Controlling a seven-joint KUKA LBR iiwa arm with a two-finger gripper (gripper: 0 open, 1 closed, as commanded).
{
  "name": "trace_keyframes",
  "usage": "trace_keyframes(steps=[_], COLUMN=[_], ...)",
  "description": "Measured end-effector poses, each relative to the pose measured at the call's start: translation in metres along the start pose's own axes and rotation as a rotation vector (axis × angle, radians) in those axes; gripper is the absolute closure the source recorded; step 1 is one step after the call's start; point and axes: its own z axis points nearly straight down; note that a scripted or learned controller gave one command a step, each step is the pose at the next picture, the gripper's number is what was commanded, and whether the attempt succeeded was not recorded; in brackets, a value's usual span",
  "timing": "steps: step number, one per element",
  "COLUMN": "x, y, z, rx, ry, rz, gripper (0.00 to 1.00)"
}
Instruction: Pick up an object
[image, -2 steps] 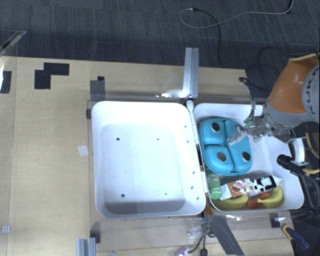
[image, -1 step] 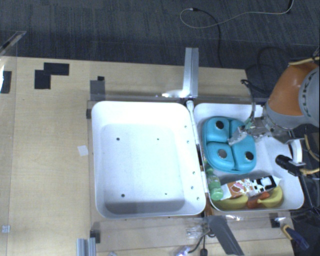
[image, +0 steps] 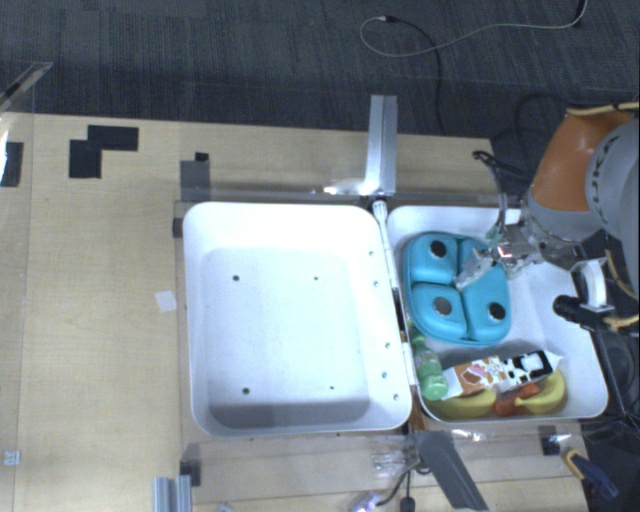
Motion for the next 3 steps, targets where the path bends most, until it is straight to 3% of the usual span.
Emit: trace_keyframes(steps=[1,2,3], x=[0.0,0.019,-0.03], y=[-0.001,0.021,0.008], z=[-0.01,-0.091,-0.087], rx=[0.002,-0.054,-0.053], ry=[0.0,-0.007,-0.009], rz=[-0.002,-0.039,-0.076], gripper=[1.0,1.0,1.0])
